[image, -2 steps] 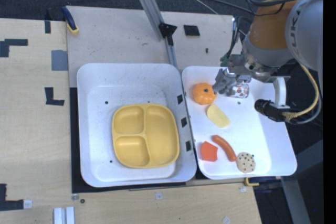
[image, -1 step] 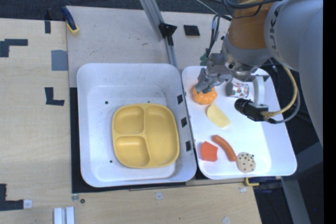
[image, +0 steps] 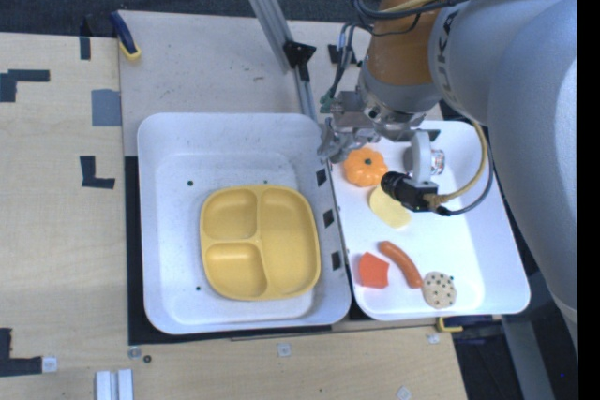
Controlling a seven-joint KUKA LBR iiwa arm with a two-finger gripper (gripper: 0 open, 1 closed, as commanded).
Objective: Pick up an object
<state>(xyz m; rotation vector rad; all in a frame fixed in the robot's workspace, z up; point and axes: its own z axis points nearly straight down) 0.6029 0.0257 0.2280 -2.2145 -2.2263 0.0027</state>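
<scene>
The small orange pumpkin [image: 365, 168] is sitting in the upper left part of the right bin [image: 487, 281], close to that bin's left wall. The gripper [image: 339, 138] is hanging just at the pumpkin's 10 o'clock, over the seam between the 2 bins; whether its fingers are parted or closed cannot be told, and nothing is showing between them. The grey arm [image: 511, 61] with its orange band [image: 412, 14] is covering the upper right of the bench.

At the pumpkin's 5 o'clock a pale yellow piece [image: 389, 208] is lying, partly under a black fitting with a cable. Further toward 6 o'clock an orange-red block [image: 373, 271] is resting near the left wall, with a red sausage [image: 401, 264] just beside it at its 3 o'clock. A speckled round cookie [image: 439, 289] is lying at the sausage's 4 o'clock, near the bin's front edge. The right half of this bin's floor is showing bare white.

At the pumpkin's 8 o'clock, in the left bin [image: 164, 201], a yellow 3-compartment tray [image: 260, 242] is sitting toward the front right corner. Bare floor is showing along that bin's left and rear edges.
</scene>
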